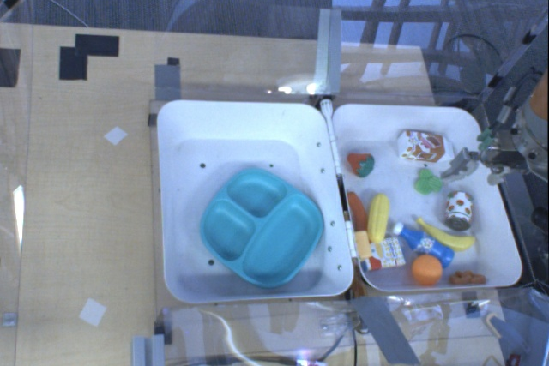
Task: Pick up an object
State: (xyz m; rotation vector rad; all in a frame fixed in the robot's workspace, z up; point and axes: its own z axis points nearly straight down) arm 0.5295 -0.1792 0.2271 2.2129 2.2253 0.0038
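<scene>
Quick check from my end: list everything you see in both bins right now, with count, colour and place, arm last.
Divided plate: 1, teal, left bin.
Strawberry: 1, red-green, right bin upper left.
Snack packet: 1, white-brown, top.
Leafy toy: 1, green, centre.
Corn: 1, yellow, left side.
Banana: 1, yellow, lower right.
Orange: 1, orange, bottom.
Patterned can: 1, white-red, right.
Tool: 1, grey, over the right bin's right edge.
</scene>
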